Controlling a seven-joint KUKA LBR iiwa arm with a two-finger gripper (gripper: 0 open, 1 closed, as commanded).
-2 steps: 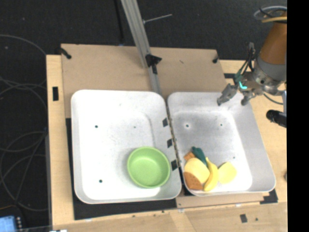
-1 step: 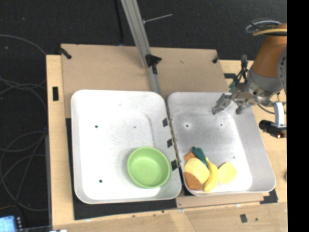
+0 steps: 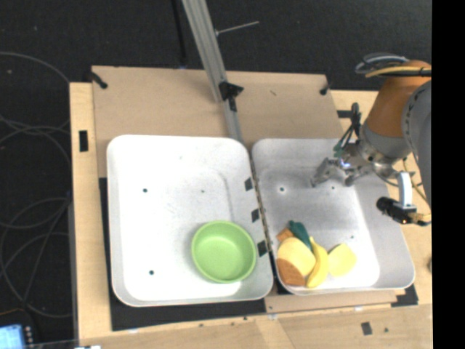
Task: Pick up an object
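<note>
The bench (image 3: 167,100) is carrying two white bins side by side. The left bin (image 3: 160,187) is holding a green bowl (image 3: 224,251) at its near right corner. In the right bin (image 3: 327,209), a cluster of yellow and brown objects (image 3: 312,259) is sitting at the near edge. The arm (image 3: 392,122) is reaching in from the right, and its gripper (image 3: 336,171) is hanging over the far half, well apart from that cluster; its fingers are spread open, gripping nothing.
</note>
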